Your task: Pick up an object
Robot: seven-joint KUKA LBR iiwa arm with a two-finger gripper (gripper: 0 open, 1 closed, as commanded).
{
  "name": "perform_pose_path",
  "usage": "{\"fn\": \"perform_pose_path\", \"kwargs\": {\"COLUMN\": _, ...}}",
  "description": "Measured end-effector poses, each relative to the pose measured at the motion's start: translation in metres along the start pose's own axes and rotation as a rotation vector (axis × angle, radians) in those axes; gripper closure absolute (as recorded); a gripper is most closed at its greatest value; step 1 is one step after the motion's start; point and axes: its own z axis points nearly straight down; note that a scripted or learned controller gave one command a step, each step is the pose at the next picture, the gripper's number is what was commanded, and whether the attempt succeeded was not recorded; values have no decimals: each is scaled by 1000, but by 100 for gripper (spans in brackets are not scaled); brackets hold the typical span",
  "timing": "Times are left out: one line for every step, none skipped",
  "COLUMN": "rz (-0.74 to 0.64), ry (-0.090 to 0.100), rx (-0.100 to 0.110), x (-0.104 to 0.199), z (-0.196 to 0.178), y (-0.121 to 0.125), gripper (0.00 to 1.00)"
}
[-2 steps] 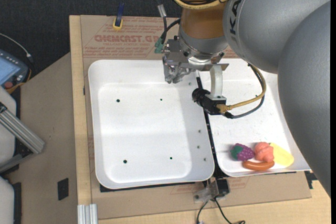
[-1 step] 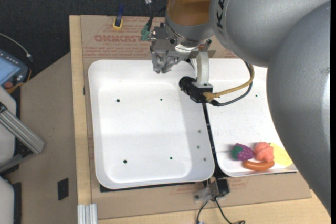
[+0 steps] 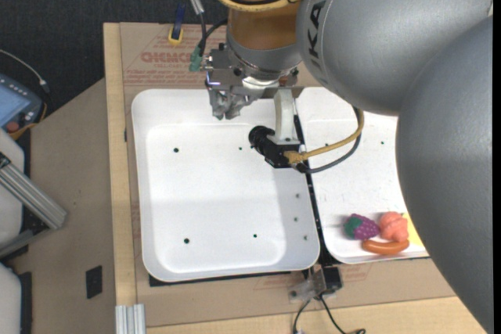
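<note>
The gripper hangs over the far edge of the left bin, its short fingers drawn close together with nothing visible between them. The toys it might pick up, a purple grape cluster, an orange-pink piece and an orange sausage-shaped toy, lie bunched and touching at the near edge of the right bin, well apart from the gripper. The risk is plain: a descent here would likely close on bare plastic. Reaching the toys means crossing the wall between bins, where the dangling cable could snag, and the tight cluster could scatter under the fingers.
</note>
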Motion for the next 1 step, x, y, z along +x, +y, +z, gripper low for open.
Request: {"fn": "perform_pose_path", "kwargs": {"rz": 0, "ry": 1, "rx": -4, "x": 28, "z": -24, "y": -26, "gripper": 100}}
